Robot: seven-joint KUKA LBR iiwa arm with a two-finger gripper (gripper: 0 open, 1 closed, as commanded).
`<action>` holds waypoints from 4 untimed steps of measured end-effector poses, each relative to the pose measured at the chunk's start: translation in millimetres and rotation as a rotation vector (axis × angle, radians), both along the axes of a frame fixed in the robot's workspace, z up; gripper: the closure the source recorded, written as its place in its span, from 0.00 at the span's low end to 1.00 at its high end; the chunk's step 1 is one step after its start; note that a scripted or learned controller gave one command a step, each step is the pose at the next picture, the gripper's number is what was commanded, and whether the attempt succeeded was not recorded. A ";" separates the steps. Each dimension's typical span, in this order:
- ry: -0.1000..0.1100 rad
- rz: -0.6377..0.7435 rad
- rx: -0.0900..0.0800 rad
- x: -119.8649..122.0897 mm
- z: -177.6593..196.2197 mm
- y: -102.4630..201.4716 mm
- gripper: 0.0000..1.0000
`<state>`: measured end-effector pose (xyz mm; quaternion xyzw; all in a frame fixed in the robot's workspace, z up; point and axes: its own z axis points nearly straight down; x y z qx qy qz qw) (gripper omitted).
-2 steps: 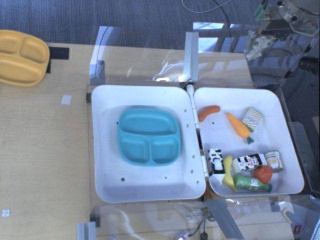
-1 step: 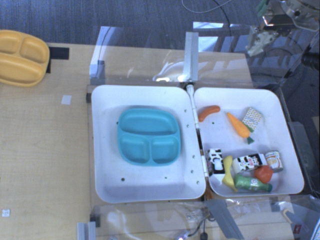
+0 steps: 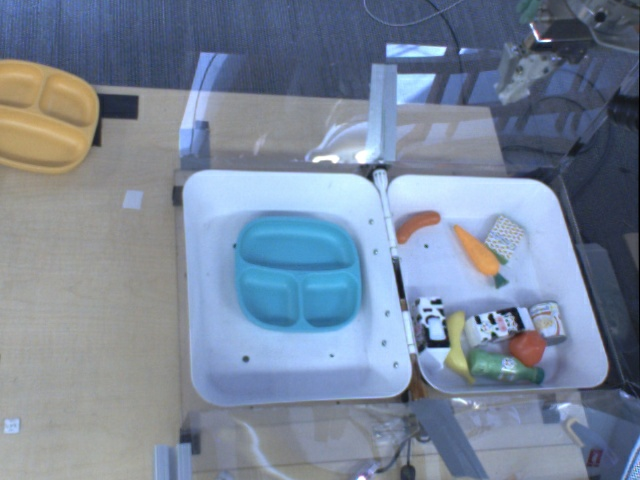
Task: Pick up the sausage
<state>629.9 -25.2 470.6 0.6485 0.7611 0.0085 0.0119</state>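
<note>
Sausage (image 3: pixel 417 225) near right bin's (image 3: pixel 560 208) far-left corner; pincer (image 3: pixel 522 68) beyond surface's far edge, grip state indiscernible.

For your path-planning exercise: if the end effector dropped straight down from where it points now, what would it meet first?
Probably the clear guard panel behind the right bin, not the sausage. The end effector hangs beyond the bin; depth is uncertain.

A single fixed camera looks down at a slant from above the bench (image 3: pixel 90 298), far enough off to take in both white bins: the left bin (image 3: pixel 290 378) and the right bin (image 3: pixel 540 208), with dark floor beyond.
</note>
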 end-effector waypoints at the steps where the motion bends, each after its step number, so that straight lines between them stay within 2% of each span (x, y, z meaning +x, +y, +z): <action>1: 0.022 -0.098 0.004 32.3 -34.2 23.5 1.00; 2: 0.022 -0.098 0.004 32.3 -34.0 23.4 0.00; 3: 0.014 -0.093 0.004 33.1 -21.1 24.7 1.00; 4: 0.007 -0.087 0.004 33.9 -8.5 26.0 1.00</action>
